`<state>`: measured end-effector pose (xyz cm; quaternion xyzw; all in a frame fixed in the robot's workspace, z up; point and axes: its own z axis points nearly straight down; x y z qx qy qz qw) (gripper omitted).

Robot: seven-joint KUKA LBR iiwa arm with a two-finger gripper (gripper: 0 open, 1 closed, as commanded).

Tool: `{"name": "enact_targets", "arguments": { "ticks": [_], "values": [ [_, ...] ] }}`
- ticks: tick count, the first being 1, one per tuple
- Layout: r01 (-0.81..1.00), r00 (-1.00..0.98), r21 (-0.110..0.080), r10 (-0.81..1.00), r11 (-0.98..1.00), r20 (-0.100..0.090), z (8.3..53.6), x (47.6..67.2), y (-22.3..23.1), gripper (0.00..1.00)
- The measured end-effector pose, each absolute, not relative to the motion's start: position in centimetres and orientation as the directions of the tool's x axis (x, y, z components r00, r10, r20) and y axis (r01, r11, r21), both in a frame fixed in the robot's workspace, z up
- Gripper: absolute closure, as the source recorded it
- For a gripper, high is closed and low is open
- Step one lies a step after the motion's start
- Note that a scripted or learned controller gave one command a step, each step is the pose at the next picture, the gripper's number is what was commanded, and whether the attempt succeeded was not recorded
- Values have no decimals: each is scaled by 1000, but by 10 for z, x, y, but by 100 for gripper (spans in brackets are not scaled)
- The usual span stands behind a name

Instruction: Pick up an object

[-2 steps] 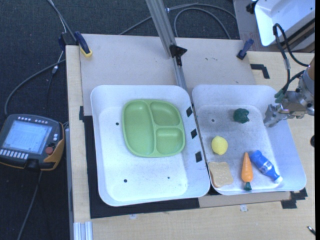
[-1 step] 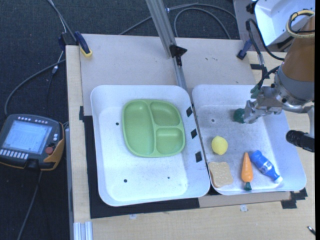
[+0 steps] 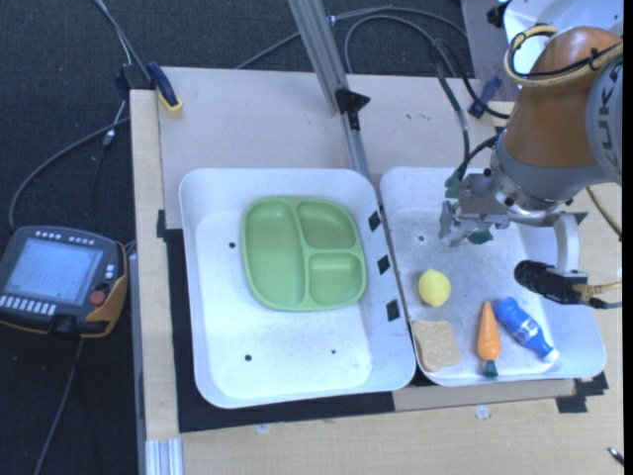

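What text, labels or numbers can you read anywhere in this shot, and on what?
"UK": partial white letters on the arm, cut off at the frame edge.
Teach pendant screen: too blurred to read.
Blue bottle: no legible label.
Nothing else readable.

My own arm (image 3: 564,97) runs off the right edge and covers the far right bin (image 3: 415,191) corner; my jaws' gap is too small to read.
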<state>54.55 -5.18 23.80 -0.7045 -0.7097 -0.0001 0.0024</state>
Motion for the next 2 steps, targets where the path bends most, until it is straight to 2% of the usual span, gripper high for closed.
{"name": "enact_targets", "arguments": {
  "ticks": [1, 2],
  "values": [
    [1000, -8, -1, 1000, 8, 4, 244, 542, 4, 100],
    [1000, -7, -4, 1000, 7, 3, 226, 549, 57, 100]
  ]
}}
